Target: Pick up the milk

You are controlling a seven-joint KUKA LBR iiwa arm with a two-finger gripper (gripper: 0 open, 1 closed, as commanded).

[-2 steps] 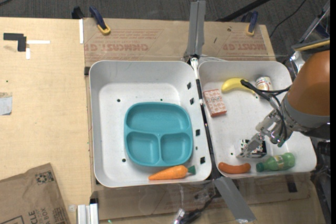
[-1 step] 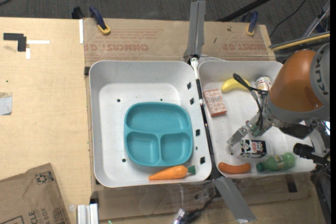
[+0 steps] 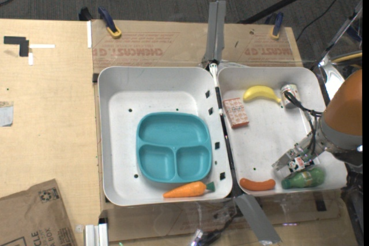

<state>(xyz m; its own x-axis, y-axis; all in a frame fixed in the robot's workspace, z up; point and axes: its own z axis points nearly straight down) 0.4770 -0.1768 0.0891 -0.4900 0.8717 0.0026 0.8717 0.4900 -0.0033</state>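
Starting at the left, the left bin [image 3: 109, 124] has a teal divided plate [image 3: 173, 147], with a carrot [image 3: 185, 190] just off it at 6 o'clock. Neither matters for this job.

In the right bin [image 3: 311, 75], the milk [image 3: 235, 112] is a small pinkish carton lying flat at around 10 o'clock, close to the wall the two bins share. Nothing touches it. A banana [image 3: 261, 93] is near its 2 o'clock side and a little can [image 3: 289, 92] sits past that.

The carton looks like light, fairly stiff card, so probably easy to lift but easy to shove around too. It'd likely skate on the smooth bin floor if nudged off-centre. The best bet seems to be coming straight down and pinching across the two long sides at the middle. The side by the wall looks tight, so clearance there is the worry. Squeeze too hard and thin card could dent.

The tool [image 3: 295, 161] sits down at 5 o'clock in that bin, well apart from the milk. It's right above a green bottle-ish thing [image 3: 304, 179], with a red sausage [image 3: 258, 184] off at its 8 o'clock. Honestly can't tell whether the tool is apart or together from this angle. The milk isn't in it, so the pick hasn't happened yet.
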